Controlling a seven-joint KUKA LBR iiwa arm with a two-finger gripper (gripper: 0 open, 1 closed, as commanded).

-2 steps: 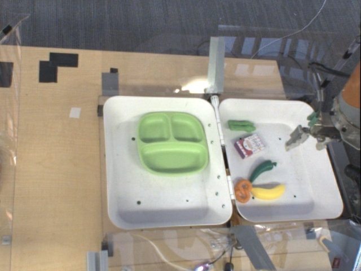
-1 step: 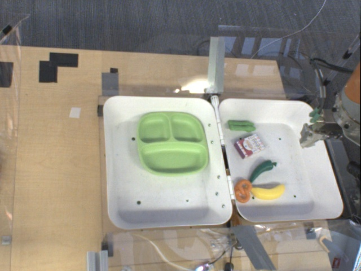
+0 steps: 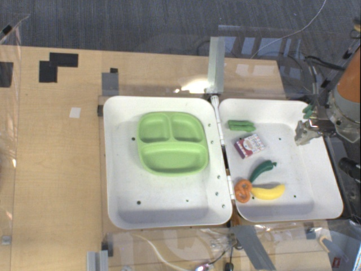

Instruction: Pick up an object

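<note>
- Because nothing is being carried yet, the green divided plate (image 3: 171,142) is sitting alone in the left bin (image 3: 121,208) on the tabletop (image 3: 51,162).
- The right bin (image 3: 316,208) is holding the likely targets: a green bar (image 3: 241,126), a purple packet (image 3: 249,145), a dark green pepper (image 3: 262,170), an orange piece (image 3: 243,190) touching a yellow banana (image 3: 268,192).
- The hand (image 3: 306,130) is hovering at that bin's right rim, holding nothing; I cannot tell how wide it is standing.

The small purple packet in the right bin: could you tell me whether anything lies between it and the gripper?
Nothing visible does. The gripper sits at the right bin's far-right edge, and bare white floor runs from it to the purple packet.
</note>
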